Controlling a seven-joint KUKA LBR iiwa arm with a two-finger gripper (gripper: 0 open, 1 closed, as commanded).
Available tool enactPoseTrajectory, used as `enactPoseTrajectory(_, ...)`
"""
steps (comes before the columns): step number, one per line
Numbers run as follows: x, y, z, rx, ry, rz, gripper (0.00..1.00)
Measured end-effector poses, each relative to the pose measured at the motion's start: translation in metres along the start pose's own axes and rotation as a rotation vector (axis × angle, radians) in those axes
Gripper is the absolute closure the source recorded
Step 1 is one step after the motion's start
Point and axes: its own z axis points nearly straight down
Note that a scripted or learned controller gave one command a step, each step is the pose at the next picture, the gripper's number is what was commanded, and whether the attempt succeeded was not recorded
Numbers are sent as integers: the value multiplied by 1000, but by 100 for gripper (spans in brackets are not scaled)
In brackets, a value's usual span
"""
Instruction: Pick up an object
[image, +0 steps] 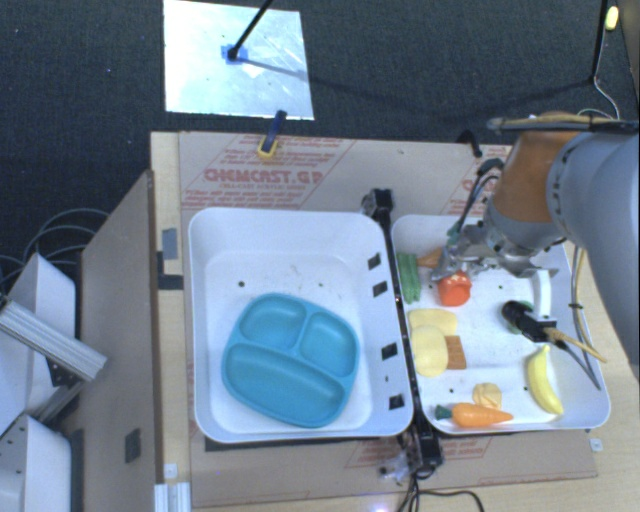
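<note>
My gripper (458, 266) is low in the right bin (590, 400), near its far left part. Directly under its tip lies a red-orange tomato-like toy (455, 291), touching or nearly touching it. A green pod (408, 276) lies just left of the gripper along the bin's left wall. An orange piece (430, 260) peeks out beside the gripper. Closer to the front are two pale yellow slices (431, 338), a brown cracker (456, 352), a carrot (478, 414), a small beige piece (487, 393) and a banana (543, 381).
The left bin (215, 250) holds a blue divided plate (291, 358). My arm (570, 190) comes in over the right bin's far right corner. The bins' shared wall (392, 300) runs just left of the green pod.
</note>
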Motion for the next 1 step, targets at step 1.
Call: enactPoseTrajectory(1,55,22,-96,-8,1,-9,100)
